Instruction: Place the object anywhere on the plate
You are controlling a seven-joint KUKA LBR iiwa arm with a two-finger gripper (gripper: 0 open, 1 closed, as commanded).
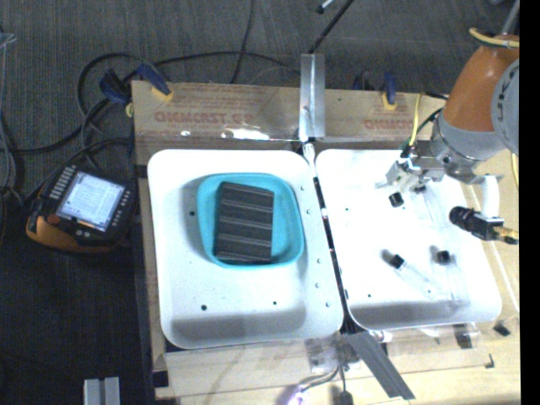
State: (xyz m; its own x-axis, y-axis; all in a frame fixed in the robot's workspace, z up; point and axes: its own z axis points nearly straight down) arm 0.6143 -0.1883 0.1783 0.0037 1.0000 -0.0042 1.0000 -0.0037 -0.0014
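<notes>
One dark ridged block (245, 222) already lies on the blue plate (291, 226), its long side running up and down. The gripper (407, 174) hangs far off to the plate's right, fingers hard to read.

You cannot tell how the gripper (403, 180) stands at the upper right: its tips are too small and pale against the right bin (371, 302). The arm (481, 108) runs off the right edge, cutting its upper links.
</notes>
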